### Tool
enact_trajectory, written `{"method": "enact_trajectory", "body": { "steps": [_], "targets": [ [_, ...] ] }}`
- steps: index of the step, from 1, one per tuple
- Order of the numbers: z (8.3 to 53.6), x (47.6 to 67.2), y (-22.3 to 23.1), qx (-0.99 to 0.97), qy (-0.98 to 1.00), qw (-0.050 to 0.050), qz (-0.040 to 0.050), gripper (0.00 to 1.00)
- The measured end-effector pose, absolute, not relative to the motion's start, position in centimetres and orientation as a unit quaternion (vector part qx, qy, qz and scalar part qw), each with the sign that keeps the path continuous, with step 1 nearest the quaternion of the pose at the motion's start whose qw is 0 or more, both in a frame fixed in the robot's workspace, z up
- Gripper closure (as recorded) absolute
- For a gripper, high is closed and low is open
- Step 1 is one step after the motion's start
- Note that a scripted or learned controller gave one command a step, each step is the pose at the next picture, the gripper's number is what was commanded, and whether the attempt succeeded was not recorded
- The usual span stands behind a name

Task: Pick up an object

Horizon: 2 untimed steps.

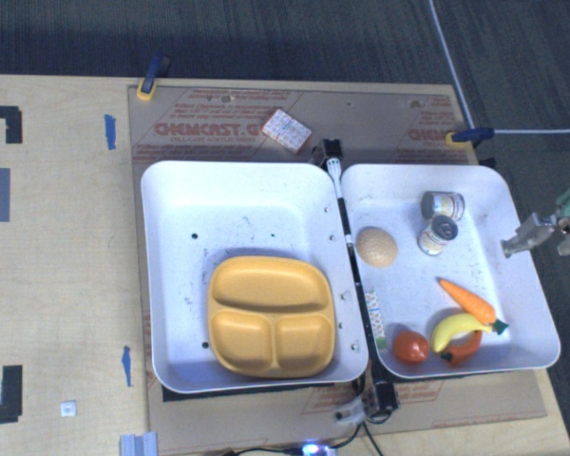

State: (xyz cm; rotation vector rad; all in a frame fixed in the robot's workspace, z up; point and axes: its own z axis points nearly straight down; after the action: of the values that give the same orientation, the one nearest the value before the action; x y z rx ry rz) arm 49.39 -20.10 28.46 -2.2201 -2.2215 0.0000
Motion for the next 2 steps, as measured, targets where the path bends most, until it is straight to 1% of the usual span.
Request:
{"method": "enact_trajectory", "body": {
  "steps": [1, 2],
  "targets": [
    [13.7, 53.3, -18.8, -0.707, -0.707, 0.000, 0.0001, 0.00],
    [8.6, 54.7, -13.3, -0.707, -0.707, 0.000, -0.0006, 0.00]
  ]
}}
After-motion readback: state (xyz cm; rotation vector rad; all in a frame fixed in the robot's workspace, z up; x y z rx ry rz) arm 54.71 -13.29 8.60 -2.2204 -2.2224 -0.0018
